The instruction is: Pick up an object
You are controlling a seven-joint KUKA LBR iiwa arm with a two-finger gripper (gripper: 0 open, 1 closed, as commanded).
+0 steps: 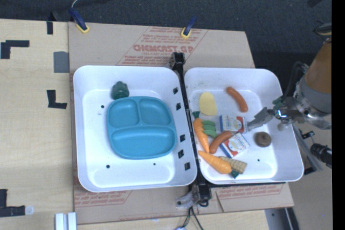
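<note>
Toys crowd right white bin point(269, 81): we count red sausage point(237, 98), yellow lemon-shaped piece point(208, 104), two orange carrots point(201, 134), small brown round disc point(262, 139), white printed packet point(232, 124). Grey arm reaches in from right, two-finger gripper point(259, 118) low over bin, just above disc, fingers apart, nothing between them. We see bare floor near right wall (around disc). Left white bin point(86, 81) holds blue divided plastic tray point(141, 126), dark green lump point(119, 90).
</note>
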